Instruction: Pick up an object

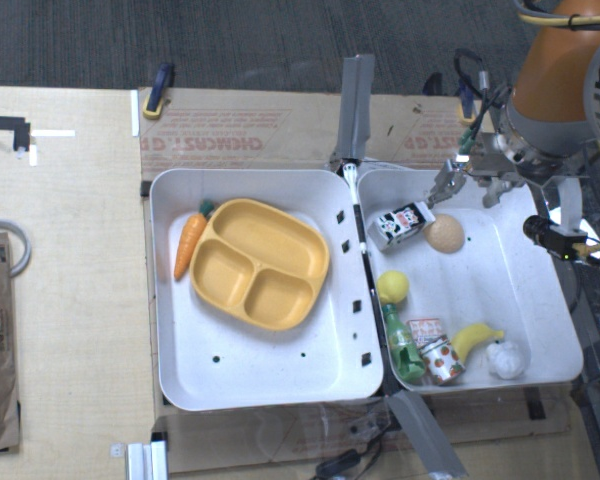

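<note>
Gripper (448, 180): grip state unclear, hovered by carton (399, 223), far right bin (540, 298). Risk: carton skidding against wall.

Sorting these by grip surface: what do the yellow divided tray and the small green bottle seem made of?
Yellow divided tray: probably moulded plastic, matte, with uniform colour and rounded compartment walls. Small green bottle: likely translucent plastic or glass, glossy; the view leaves that open.
</note>
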Tool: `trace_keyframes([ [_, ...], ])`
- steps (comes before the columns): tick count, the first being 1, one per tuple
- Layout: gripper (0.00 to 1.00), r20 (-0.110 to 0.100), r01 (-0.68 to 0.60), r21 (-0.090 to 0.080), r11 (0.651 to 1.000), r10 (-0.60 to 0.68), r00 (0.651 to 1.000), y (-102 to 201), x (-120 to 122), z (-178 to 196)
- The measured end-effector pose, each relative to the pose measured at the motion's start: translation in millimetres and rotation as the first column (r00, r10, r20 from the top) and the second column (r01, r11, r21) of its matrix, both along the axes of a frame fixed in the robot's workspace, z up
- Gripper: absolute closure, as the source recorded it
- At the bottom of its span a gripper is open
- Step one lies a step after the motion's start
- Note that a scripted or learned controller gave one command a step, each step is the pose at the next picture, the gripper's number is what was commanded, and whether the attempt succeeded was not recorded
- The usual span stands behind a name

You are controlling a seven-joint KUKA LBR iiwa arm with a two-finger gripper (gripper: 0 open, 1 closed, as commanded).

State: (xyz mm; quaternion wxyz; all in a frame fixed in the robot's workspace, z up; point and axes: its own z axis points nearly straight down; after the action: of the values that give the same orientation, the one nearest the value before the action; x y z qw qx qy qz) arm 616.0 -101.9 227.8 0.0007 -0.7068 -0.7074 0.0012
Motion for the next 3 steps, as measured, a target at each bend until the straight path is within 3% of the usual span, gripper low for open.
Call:
trace_keyframes([
  [1, 0.0, 0.002, -0.009, 0.0, 1.0, 0.009, 1.0, -7.5, -18.3, -136.1],
  [2, 0.0, -0.006, 0.116, -0.003, 0.993, -0.116, 0.993, -14.2, 18.2, -137.0],
  [3, 0.0, -0.001, 0.28, 0.0, 0.96, -0.28, 0.96, -58.4, -84.5, -136.8],
])
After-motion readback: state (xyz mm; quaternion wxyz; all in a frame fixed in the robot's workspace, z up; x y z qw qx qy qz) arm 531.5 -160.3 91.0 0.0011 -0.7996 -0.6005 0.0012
